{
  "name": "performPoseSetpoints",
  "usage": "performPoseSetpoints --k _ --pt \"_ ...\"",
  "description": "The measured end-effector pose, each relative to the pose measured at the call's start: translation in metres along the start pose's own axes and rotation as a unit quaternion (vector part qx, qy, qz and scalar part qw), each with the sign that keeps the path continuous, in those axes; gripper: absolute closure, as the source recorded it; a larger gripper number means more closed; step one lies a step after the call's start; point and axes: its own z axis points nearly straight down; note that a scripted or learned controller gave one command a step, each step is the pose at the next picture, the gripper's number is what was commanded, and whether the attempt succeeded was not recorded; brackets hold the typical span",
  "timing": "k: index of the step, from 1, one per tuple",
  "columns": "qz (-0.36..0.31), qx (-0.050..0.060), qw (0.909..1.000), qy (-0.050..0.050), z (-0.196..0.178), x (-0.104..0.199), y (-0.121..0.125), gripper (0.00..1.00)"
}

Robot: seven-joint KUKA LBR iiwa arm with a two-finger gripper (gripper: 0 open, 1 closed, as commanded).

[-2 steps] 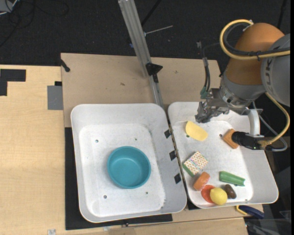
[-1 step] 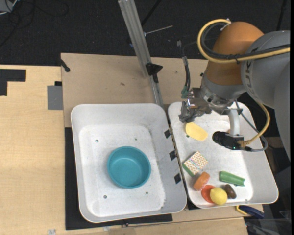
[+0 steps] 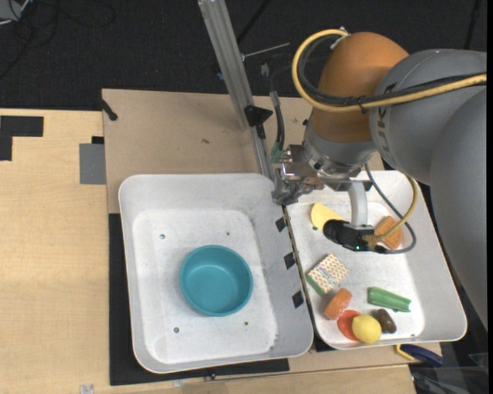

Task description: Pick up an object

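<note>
Nearest lies a lemon (image 3: pixel 366 328) at the near edge of the right bin (image 3: pixel 431 281). It touches a red piece (image 3: pixel 346 324) on its left and a brown piece (image 3: pixel 387 321) on its right. Just beyond them lie an orange piece (image 3: pixel 338 301) and a green piece (image 3: pixel 389 299), the green one a little apart from the rest. Farther in sits a checked block (image 3: pixel 329 272), close to the bin's left wall. At the far end are a yellow piece (image 3: pixel 320 215) and an orange lump (image 3: pixel 392 232). The left bin (image 3: pixel 148 220) holds a teal bowl (image 3: pixel 217 280), alone near its middle.

The gripper (image 3: pixel 289 184) hangs at the far end of the divide between the bins, above the rims. Nothing shows in it, and its grip cannot be made out from this angle. The arm (image 3: pixel 431 113) leans in from the right over the right bin's far corner.

The pick looks not yet begun. The yellow piece is the nearest target. The green piece or the checked block seems the safer choice, since each has some bare floor around it. The lemon's cluster is likely to jam or scatter. For a clean pick, centre over one item, turn the wrist across its narrow side, descend straight and stay off the wall. The bowl would need a grasp on its rim.
</note>
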Motion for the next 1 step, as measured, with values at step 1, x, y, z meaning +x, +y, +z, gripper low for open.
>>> performPoseSetpoints --k 1 --pt "0.000 0.000 1.0000 0.000 0.0033 0.0531 -0.0198 1.00"
